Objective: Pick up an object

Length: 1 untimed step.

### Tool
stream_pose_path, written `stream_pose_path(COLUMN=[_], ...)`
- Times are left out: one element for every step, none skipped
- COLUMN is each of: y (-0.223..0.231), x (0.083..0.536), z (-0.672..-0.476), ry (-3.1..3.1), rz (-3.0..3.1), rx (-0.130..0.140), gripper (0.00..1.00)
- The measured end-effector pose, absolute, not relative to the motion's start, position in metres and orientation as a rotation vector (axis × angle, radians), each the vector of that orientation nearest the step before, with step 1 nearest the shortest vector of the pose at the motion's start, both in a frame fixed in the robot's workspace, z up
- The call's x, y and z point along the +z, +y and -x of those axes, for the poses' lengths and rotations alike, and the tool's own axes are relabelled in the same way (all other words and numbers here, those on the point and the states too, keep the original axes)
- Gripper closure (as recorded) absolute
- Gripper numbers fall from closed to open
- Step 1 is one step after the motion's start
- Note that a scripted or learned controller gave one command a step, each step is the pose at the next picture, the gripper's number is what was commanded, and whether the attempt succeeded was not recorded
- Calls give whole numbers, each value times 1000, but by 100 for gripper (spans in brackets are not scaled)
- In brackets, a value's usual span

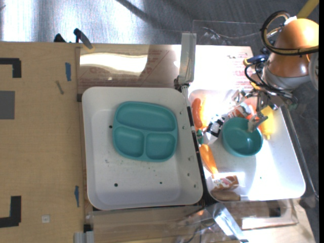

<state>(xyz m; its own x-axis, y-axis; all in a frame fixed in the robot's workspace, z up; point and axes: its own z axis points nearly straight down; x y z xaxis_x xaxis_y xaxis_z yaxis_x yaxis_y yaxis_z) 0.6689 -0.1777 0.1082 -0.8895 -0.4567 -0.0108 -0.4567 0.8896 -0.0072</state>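
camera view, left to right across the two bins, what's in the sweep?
Teal divided plate in the left bin → orange carrot-like pieces along the right bin's left wall → teal bowl → yellow item beside the bowl, under the gripper.

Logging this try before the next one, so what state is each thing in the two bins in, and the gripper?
Divided plate: flat, right way up, alone in the left bin.
Bowl: upright in the right bin.
Gripper: low over the bowl's rim.
Carrots: lying along the right bin's left wall.
Packet: lying flat near the front.
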Motion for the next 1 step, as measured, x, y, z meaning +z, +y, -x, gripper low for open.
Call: stream_pose_path(y=[-166], x=[91], z=[-630], ry=[3084], rz=[529], rx=[-4], gripper=[0])
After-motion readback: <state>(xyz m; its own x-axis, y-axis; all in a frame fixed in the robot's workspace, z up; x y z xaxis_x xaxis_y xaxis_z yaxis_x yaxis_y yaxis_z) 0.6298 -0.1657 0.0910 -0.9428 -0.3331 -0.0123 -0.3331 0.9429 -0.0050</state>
